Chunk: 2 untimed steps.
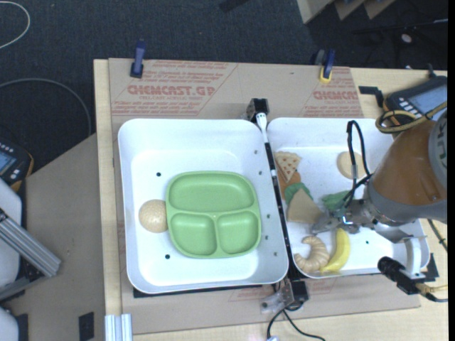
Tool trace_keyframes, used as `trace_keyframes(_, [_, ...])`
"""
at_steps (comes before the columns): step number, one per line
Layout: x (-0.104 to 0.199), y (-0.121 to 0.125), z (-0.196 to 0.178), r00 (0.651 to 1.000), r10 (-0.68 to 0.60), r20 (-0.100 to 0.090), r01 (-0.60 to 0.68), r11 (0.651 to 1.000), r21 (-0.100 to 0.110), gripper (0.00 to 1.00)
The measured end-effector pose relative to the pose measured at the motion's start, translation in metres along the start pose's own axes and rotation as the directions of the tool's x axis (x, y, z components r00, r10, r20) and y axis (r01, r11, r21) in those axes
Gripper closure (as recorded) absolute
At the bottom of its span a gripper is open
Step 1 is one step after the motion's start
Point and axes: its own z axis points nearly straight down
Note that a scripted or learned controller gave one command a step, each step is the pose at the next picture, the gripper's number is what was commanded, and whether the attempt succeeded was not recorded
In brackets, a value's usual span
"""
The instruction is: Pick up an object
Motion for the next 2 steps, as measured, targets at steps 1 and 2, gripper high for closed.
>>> trace_keyframes(1, [-0.002,0.000,0.000,1.000,0.003,0.001,-0.003,1.000,-0.001,0.00])
trace_keyframes(2, [-0.002,0.000,-0.010,1.000,0.003,0.002,-0.003,1.000,-0.003,1.00])
